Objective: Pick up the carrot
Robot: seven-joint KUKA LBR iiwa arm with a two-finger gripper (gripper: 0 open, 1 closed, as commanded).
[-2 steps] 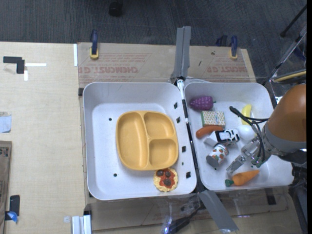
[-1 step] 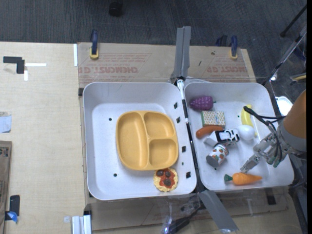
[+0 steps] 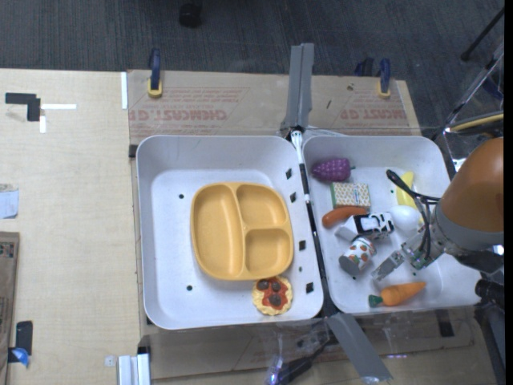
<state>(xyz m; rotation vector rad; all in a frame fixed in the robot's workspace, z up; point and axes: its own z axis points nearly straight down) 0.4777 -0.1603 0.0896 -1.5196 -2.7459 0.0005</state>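
Claw [image 3: 390, 265] just above carrot [image 3: 398, 293], nothing visibly gripped; opening unclear.

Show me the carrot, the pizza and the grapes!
carrot [image 3: 402, 293]: camera view, middle of its orange body.
pizza [image 3: 272, 295]: camera view, its red-topped middle.
grapes [image 3: 332, 168]: camera view, middle of the purple bunch.

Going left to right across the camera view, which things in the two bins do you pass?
Yellow divided plate → toy pizza → purple grapes → carrot → gripper, just above the carrot.
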